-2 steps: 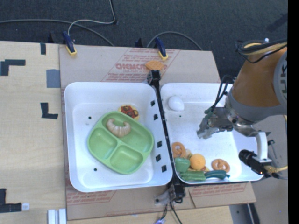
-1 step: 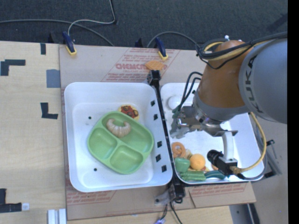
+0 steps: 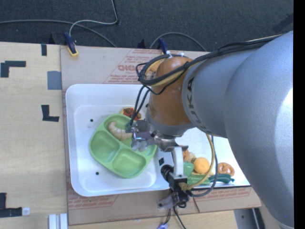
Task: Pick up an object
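A green divided plate lies tilted in the left white bin. A pale beige curved piece rests in the plate's upper compartment. A small red and orange item sits just beyond the plate's far rim. My gripper hangs low over the plate's right edge, close to the beige piece, under the orange wrist band. The arm hides what lies beneath the gripper.
The right bin holds an orange ball, a brown pretzel shape and a green item. The big grey arm covers most of that bin. Cables run over the bench's back edge.
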You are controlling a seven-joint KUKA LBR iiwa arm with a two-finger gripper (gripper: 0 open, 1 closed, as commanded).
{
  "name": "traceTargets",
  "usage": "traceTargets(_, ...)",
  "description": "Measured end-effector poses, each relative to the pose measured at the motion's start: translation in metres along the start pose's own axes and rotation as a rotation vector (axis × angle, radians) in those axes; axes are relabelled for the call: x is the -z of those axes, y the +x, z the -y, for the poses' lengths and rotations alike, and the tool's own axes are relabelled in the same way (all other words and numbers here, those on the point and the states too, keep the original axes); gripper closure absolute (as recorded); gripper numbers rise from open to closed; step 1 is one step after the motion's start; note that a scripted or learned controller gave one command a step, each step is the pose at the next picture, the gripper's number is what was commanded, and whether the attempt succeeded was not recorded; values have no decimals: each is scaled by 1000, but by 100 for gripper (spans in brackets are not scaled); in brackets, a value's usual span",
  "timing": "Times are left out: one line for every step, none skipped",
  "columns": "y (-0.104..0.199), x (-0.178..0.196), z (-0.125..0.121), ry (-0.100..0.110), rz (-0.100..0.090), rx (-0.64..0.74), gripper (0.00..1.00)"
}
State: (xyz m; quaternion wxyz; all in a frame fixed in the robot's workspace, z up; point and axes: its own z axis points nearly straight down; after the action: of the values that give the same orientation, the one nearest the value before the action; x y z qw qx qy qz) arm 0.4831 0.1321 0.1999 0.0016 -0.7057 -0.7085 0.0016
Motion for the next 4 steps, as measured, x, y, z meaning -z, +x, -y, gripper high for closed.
traceTargets(-21,53,0,-4,1,-3,100)
traceTargets(-21,53,0,-3,1,-3,0)
traceTargets(-66,-1,0,-2,1,-4,0)
traceTargets(-65,8,0,-1,0,-2,100)
